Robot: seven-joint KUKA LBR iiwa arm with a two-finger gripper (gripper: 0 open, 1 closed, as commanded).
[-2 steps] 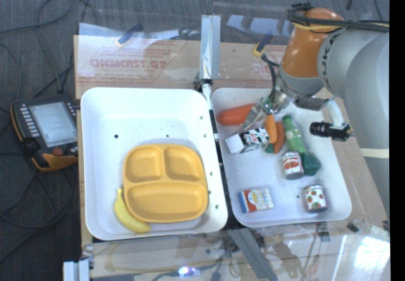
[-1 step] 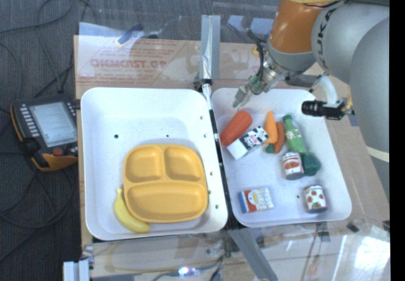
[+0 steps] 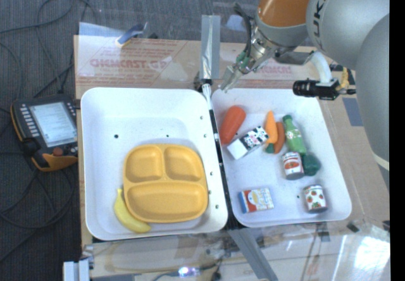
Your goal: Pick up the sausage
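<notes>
The arm (image 3: 329,7) enters from the two o'clock corner and slants down toward the bins' shared divider, its claw (image 3: 226,82) poised above the right bin's (image 3: 335,210) rear-left corner. Whether the claw is wide or narrow, I cannot tell. The sausage (image 3: 231,123) lies in the right bin at about six o'clock from the claw, touching a small milk carton (image 3: 248,142).

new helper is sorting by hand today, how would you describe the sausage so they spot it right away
Look in the right-hand white bin, at its upper left corner beside the divider between the two bins. The sausage is the plump orange-red rounded piece lying at a slant, its lower end next to the small cow-print milk carton. It is thicker and redder than the slim carrot further right.
</notes>
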